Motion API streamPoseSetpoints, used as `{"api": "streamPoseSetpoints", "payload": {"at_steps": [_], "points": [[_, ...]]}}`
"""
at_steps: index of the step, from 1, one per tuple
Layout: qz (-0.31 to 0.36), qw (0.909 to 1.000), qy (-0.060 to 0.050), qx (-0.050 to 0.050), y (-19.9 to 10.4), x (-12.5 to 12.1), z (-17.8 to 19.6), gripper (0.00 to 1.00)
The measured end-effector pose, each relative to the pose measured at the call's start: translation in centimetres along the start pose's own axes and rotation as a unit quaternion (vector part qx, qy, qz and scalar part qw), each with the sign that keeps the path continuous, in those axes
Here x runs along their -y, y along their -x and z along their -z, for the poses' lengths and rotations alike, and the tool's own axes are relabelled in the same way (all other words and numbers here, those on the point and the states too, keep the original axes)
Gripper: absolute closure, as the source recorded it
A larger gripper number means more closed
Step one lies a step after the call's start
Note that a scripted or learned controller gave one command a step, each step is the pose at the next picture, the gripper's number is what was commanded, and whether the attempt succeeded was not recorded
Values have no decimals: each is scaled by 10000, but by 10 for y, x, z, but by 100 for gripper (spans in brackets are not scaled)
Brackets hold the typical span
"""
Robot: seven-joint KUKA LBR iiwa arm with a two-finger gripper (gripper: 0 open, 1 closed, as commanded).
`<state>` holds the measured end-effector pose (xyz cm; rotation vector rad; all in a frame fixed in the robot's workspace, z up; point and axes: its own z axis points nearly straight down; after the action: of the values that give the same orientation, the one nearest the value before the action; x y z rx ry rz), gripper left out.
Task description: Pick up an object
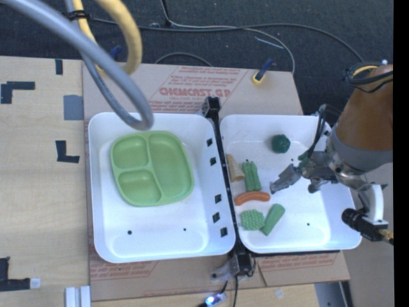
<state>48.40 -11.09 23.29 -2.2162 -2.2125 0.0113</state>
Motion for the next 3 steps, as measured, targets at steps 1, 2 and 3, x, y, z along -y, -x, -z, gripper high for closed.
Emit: {"api": "streamPoseSetpoints", "payload": {"at_steps": [1, 2, 3], "points": [[16, 10000, 54, 9, 0, -2, 5, 0], [15, 10000, 26, 5, -6, -11, -49, 0], [7, 10000, 22, 4, -1, -12, -112, 0]]}}
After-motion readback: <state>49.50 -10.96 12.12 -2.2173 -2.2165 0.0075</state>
